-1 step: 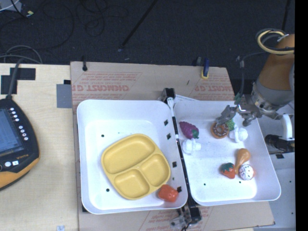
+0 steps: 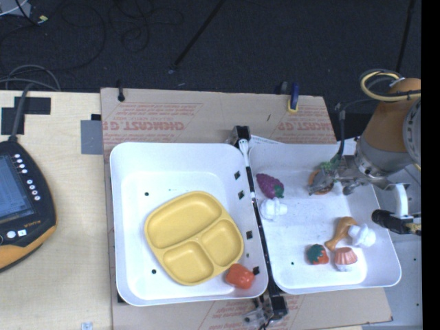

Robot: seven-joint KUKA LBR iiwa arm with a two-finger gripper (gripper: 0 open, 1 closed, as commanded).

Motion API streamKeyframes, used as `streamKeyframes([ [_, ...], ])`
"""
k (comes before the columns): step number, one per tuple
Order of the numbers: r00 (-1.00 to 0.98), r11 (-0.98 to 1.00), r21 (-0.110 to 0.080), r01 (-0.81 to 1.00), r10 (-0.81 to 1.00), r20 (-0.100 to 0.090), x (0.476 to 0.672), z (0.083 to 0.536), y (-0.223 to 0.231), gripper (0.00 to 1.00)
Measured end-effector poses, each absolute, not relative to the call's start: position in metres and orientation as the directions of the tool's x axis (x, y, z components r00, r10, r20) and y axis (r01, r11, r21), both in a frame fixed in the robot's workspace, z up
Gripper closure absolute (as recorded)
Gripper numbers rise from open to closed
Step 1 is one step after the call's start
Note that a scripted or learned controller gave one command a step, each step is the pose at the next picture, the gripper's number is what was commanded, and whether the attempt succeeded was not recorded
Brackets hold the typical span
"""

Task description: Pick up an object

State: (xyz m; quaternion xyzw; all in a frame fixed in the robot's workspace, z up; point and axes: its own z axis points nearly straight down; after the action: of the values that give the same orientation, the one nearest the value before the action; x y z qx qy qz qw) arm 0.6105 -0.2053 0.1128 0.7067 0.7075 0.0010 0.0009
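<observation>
My gripper point(image 2: 328, 178) is low over the upper right part of the right bin point(image 2: 302, 284), reaching in from the right. A small brown and green object point(image 2: 318, 178) lies right at its tip; I cannot tell if it is gripped. Further down the same bin lie an orange drumstick-shaped toy point(image 2: 339, 231), a white piece point(image 2: 363, 237), a green and red toy point(image 2: 317, 254) and a pink and white toy point(image 2: 345, 258). Near the bin's left wall are a purple toy point(image 2: 269, 184) and a white toy point(image 2: 273, 210).
The left bin point(image 2: 127, 184) holds a yellow divided plate point(image 2: 193, 237) and a red-orange toy point(image 2: 239, 276) at its lower right corner. A black and orange pendant point(image 2: 19, 198) rests on the bench at far left. The grey arm with its orange band point(image 2: 392, 133) stands over the right bin's right edge.
</observation>
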Motion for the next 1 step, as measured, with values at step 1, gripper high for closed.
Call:
streamKeyframes([
  [1,0.001,-0.001,-0.009,1.0,1.0,0.003,0.5399,0.0921,-0.2132,0.0],
])
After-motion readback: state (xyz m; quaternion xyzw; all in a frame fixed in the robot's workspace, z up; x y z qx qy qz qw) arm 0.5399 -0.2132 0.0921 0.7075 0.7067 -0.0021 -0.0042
